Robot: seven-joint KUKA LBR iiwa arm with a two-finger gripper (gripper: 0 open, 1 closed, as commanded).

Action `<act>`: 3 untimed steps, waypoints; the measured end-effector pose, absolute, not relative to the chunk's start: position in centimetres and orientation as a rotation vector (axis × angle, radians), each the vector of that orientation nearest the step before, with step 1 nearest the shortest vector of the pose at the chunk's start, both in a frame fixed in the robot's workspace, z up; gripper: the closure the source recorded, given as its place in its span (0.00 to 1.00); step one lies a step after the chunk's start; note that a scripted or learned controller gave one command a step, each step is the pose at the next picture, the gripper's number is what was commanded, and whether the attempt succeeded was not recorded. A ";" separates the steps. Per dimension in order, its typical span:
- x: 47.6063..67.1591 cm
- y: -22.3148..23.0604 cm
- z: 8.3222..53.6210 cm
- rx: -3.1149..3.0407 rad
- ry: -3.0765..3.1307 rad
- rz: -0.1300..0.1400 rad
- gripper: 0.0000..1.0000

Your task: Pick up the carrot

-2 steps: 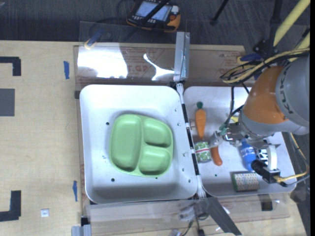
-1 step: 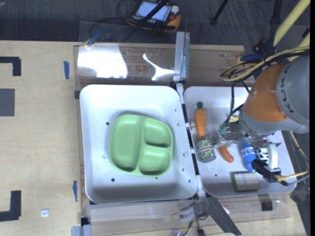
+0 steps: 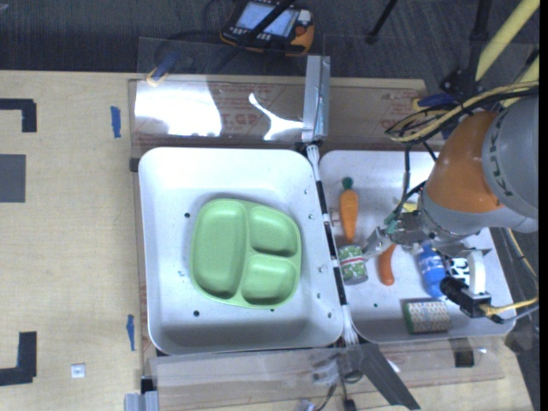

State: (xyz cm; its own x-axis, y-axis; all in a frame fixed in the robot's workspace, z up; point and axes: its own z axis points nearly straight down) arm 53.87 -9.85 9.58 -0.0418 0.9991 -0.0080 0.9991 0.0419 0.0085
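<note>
We see the wooden worktop (image 3: 68, 229) carrying two white bins side by side. The left bin (image 3: 163, 187) holds a green divided plate (image 3: 247, 251). The right bin (image 3: 377, 315) holds the small things, and the grey arm (image 3: 501, 174) with its orange band reaches over it from the right. Its hand (image 3: 396, 228) hangs low near the middle of that bin; we cannot tell how it is set, as it is too small and cluttered to read. The carrot (image 3: 348, 213) lies free on the bin floor near the left wall, green top pointing away from us, apart from the hand. Nearby lie a small green-labelled can (image 3: 353, 265), an orange-red pepper-like piece (image 3: 387, 266), a blue bottle (image 3: 432, 272) and a speckled block (image 3: 426, 316). We judge the pick not yet done: reaching the carrot, gripping it and lifting it all remain.
</note>
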 end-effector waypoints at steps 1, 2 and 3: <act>52.9 -11.5 8.7 1.981 2.436 0.010 0.00; 48.9 -11.2 8.7 2.095 2.335 0.010 0.00; 50.8 -13.1 8.6 2.169 2.311 0.023 0.00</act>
State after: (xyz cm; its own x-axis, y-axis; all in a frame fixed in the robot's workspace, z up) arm 50.76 -13.10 8.57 -0.0632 0.9976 0.0299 0.9979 0.0635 -0.0084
